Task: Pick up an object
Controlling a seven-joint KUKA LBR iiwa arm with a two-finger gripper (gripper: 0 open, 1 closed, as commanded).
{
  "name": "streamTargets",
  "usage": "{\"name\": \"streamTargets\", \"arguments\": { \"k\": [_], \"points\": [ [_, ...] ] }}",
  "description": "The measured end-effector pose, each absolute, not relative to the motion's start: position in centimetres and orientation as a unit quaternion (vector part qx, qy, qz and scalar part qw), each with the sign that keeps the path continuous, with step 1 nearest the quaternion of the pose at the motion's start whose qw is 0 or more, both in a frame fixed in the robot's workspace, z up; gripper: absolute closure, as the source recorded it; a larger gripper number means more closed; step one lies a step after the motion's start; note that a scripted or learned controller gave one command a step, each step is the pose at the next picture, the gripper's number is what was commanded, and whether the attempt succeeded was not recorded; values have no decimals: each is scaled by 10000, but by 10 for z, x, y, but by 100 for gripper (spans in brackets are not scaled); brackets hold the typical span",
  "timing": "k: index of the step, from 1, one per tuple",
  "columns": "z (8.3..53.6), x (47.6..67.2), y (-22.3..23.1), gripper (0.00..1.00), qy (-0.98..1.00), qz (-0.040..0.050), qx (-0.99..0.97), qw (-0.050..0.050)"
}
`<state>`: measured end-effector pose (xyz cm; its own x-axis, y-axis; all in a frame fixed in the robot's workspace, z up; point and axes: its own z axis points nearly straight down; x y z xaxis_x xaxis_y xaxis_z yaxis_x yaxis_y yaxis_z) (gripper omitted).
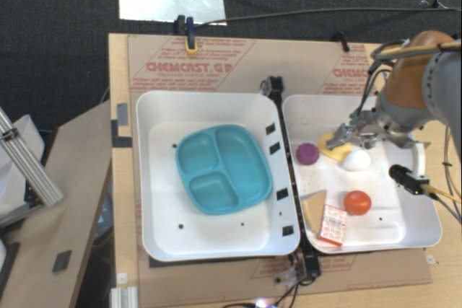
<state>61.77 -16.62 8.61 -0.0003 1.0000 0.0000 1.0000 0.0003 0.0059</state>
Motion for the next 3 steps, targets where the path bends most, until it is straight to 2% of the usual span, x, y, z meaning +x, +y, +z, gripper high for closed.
{"name": "streamTargets", "arguments": {
  "k": [1,3],
  "points": [
    [101,621,-166,100,7079,48,7063,54],
    [197,635,-172,100,7088,20,7054,32]
  ]
}}
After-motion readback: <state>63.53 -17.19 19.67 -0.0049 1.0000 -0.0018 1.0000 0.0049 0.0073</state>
